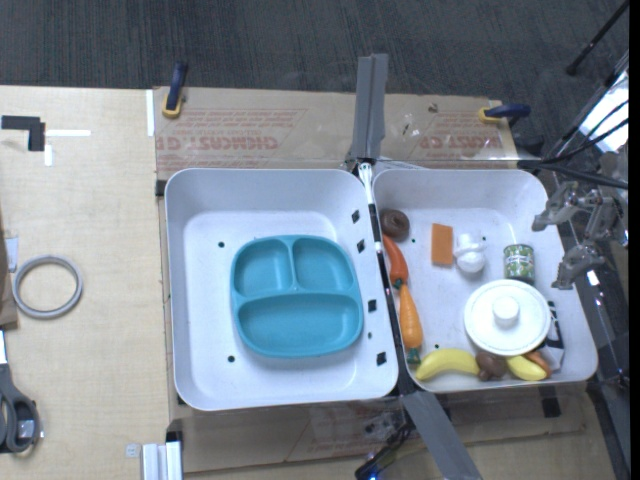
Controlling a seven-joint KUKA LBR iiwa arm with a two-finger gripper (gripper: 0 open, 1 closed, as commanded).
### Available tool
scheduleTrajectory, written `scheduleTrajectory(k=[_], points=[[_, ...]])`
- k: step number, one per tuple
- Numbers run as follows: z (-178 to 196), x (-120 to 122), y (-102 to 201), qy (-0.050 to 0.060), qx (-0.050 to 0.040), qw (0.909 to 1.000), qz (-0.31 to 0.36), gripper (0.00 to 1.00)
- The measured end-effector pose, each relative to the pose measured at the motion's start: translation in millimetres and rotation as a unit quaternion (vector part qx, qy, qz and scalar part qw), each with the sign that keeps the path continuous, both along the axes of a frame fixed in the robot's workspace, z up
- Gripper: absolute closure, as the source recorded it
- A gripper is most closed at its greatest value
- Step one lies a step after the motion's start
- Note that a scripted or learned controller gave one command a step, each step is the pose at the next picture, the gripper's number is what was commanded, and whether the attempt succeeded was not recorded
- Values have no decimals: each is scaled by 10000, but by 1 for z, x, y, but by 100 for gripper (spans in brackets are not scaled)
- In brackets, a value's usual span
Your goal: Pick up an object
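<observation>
The right bin (455,193) holds several small objects. Among them are a chocolate donut (395,224), an orange block (442,245), a small white figure (468,257) and a green can (518,262). It also holds a white round lid with a knob (507,316), two carrots (408,316) and a banana (447,364). My gripper (556,245) hangs over the right rim of this bin, level with the green can and apart from it. Its metal fingers (549,217) stand spread with nothing between them.
The left bin (200,218) holds a blue divided plate (297,295). A raised divider (375,258) separates the bins. On the bench to the left lie a grey tape roll (45,286) and scissors (18,420). Clamps (177,88) hold the cardboard at the back.
</observation>
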State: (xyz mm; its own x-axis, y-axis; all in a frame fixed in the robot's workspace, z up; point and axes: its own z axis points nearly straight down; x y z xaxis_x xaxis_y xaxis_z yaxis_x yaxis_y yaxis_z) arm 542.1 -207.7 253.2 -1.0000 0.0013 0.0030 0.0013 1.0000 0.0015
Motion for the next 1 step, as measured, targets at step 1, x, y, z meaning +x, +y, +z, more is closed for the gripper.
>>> scheduleTrajectory(k=[1], points=[[-123,16,47,-77,-15,9829,-1839,0]])
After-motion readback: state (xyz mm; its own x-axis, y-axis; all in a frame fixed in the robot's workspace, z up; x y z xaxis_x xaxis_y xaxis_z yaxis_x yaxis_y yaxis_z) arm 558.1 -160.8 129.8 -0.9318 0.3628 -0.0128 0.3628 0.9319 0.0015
